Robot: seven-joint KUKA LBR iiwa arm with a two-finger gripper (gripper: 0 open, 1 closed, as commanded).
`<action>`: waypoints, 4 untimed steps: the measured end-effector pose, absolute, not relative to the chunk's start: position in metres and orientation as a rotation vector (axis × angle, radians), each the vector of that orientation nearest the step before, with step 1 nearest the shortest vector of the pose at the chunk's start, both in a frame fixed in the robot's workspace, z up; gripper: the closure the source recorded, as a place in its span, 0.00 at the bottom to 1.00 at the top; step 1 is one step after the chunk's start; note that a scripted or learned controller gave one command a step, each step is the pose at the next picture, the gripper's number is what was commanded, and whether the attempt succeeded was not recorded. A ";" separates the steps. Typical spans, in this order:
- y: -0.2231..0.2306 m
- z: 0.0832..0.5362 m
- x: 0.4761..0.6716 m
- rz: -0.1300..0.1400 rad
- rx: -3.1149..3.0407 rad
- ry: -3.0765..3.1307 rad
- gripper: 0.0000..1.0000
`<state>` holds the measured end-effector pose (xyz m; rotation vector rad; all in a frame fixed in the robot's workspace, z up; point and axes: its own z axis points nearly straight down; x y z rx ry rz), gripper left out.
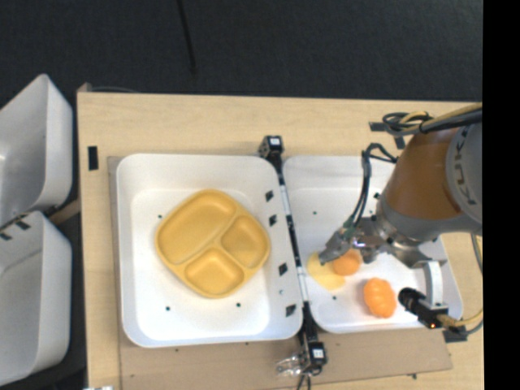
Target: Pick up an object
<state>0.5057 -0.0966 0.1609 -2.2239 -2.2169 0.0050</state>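
Three small things lie in the right bin point(325, 185), all toward its near end. A pale yellow, rounded piece point(325, 276) rests on the bin floor close to the divider between the two bins. Touching its right side is a small orange ball-like object point(348, 264), partly covered from above, so its full outline cannot be made out. A second orange object point(379, 296), slightly larger and egg-shaped, lies apart from the pair, further right and nearer the front wall. In the left bin point(146, 315) sits a yellow divided plate point(213, 242) with three compartments, lying flat and turned at an angle.
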 end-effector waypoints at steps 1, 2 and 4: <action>-0.097 0.118 0.504 0.006 -2.223 -2.216 0.00; -0.097 0.131 0.506 -0.004 -2.234 -2.210 1.00; -0.099 0.228 0.507 -0.007 -2.223 -2.229 1.00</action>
